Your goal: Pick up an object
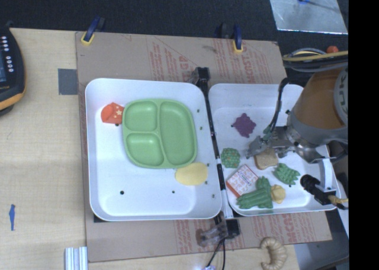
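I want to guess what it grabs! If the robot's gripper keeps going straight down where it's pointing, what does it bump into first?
Probably the tan bread-like piece right under the gripper in the right bin, though depth is hard to judge here.

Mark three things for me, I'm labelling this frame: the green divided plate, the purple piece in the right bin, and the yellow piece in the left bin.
green divided plate (pixel 160 133), camera view, centre where the dividers meet.
purple piece (pixel 244 124), camera view, its middle.
yellow piece (pixel 191 174), camera view, its middle.

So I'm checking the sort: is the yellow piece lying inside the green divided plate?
No, the yellow piece lies on the floor of the left bin, just off the lower right edge of the green divided plate.
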